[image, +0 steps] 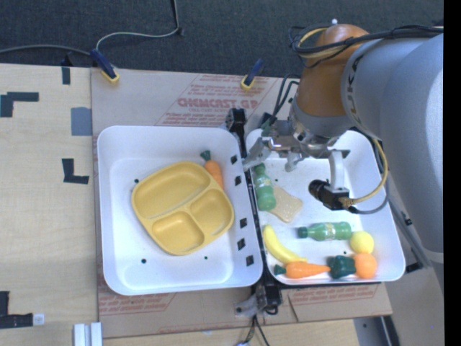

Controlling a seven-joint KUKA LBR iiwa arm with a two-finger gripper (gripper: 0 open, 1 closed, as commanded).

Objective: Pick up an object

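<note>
Hand: low over the right bin; grip state, I cannot tell.
Nearest target: green bottle.
Advice: centre over it, descend straight, avoid the bin wall.

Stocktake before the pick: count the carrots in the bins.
2. One carrot lies in the left bin, against the yellow plate's far edge. The other carrot lies at the right bin's near edge. The arm may hide more.

Red block lettering reading "CHEMCAST" runs across the brown cardboard sheet lying under the two white bins on the table, the printed words after it too small and blurred to read.
</note>
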